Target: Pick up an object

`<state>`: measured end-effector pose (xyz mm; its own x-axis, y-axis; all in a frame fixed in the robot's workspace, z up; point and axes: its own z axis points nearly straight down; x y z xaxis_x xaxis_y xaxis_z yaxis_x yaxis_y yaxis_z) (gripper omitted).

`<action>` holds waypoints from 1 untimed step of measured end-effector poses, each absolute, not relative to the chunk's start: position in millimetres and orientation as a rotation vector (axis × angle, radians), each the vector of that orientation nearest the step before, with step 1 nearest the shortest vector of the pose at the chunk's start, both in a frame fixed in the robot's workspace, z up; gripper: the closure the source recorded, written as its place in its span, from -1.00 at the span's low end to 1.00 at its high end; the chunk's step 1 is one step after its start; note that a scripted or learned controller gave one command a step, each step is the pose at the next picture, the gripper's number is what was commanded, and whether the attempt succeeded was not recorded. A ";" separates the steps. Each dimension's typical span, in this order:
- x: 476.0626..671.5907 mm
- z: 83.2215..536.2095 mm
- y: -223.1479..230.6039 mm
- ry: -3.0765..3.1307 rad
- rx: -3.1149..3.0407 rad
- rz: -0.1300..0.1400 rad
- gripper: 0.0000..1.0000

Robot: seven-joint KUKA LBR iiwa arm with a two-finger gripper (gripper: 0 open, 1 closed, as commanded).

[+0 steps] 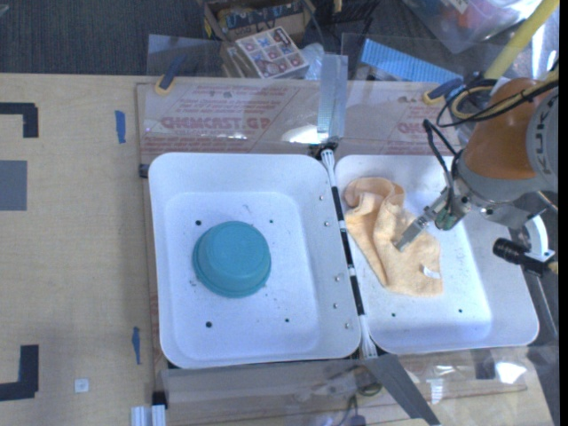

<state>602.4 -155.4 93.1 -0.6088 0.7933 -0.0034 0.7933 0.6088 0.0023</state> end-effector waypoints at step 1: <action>494.0 88.0 -174.3 2.720 1.560 0.004 -1.00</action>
